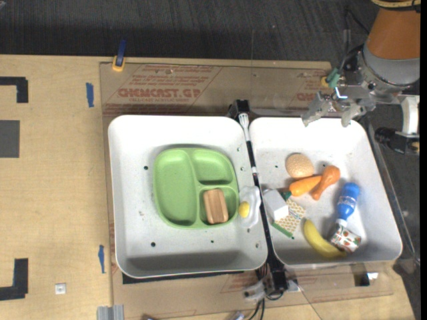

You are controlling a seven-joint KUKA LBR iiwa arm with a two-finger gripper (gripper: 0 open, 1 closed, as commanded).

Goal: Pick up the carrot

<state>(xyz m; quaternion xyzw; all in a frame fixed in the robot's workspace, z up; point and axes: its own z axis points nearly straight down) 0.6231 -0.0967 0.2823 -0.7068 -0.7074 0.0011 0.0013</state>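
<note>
the hand [331,114] hangs at the far rim of the right bin [380,179], its two fingers spread apart and holding nothing. the carrot [305,185] lies well below the hand, nearer the camera and slightly left, on the floor of that bin. it touches the orange drumstick toy [325,179] on its right, with a tan egg-shaped piece [299,164] just above it. further from the hand lie a banana [319,241] and a blue bottle [346,202]. far to the hand's left, the left bin [127,192] holds a green divided plate [177,185].
</note>
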